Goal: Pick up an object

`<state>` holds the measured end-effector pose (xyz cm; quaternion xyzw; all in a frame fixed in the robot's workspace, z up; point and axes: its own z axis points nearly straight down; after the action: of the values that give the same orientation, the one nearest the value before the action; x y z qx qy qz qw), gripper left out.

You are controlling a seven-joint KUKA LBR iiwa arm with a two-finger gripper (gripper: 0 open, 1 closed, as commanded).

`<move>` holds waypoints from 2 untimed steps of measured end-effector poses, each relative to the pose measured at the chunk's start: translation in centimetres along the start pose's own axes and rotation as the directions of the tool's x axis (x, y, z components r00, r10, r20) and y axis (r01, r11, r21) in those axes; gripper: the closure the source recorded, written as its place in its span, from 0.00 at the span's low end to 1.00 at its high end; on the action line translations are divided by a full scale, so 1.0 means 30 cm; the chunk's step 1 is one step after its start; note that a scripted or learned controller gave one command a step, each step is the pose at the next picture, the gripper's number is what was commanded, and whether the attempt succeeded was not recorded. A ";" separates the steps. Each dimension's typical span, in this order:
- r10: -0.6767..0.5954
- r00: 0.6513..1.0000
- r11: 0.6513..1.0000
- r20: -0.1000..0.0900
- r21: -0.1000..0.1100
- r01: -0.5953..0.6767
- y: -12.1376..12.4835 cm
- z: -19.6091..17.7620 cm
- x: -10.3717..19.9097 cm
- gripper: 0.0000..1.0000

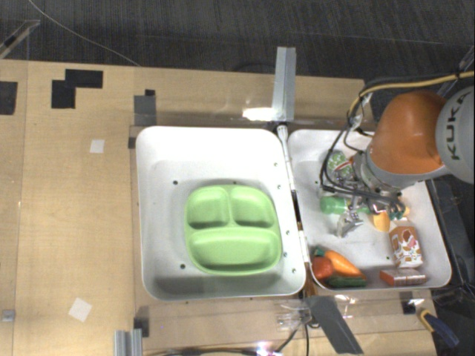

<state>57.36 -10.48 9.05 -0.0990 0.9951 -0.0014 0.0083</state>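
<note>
Two shallow white bins side by side on a wooden bench. In the left bin [152,199], a green divided plate [233,228] lying flat near the middle. Over the right bin [443,262], the gripper [350,221] reaching down from the orange-banded wrist, just beside a green object [333,205]. Near the front wall, a toy carrot [338,265]; to its right, a small carton [405,245] and a brown bar [403,278].
</note>
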 end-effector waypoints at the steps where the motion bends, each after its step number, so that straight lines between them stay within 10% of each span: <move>1: -0.025 1.000 1.000 0.002 0.001 0.025 -0.030 -0.005 0.149 0.00; 2: -0.149 0.989 0.989 0.020 0.023 0.149 0.083 -0.017 0.203 0.00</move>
<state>50.89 -9.23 9.46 -0.1731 0.9846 -0.0115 0.0198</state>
